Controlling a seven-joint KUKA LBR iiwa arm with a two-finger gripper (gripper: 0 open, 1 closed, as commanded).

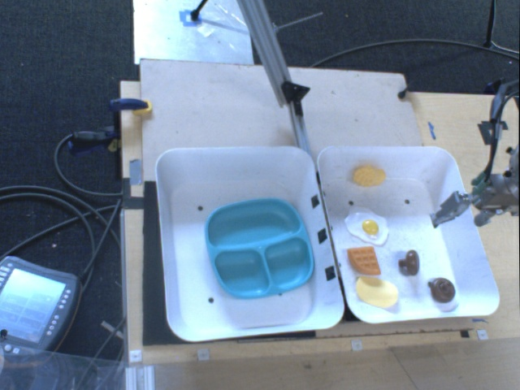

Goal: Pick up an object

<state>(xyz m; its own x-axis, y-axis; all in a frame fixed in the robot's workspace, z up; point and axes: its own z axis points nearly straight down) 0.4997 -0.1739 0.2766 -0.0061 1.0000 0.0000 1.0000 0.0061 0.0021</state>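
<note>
Hovering tool (452,209), grip state unclear, near glossy fried egg (367,228) & ridged waffle (364,260).

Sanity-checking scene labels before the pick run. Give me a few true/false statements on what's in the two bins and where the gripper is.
1. The blue divided tray lies in the left bin. True.
2. The fried egg sits on the blue tray. False: it lies in the right bin, just above the waffle.
3. The gripper is at the right bin's right side. True.
4. The gripper holds the waffle. False: the waffle lies on the bin floor, apart from the gripper.
5. Two brown pieces, chocolate piece and chocolate donut, lie in the left bin. False: both are in the right bin.
</note>
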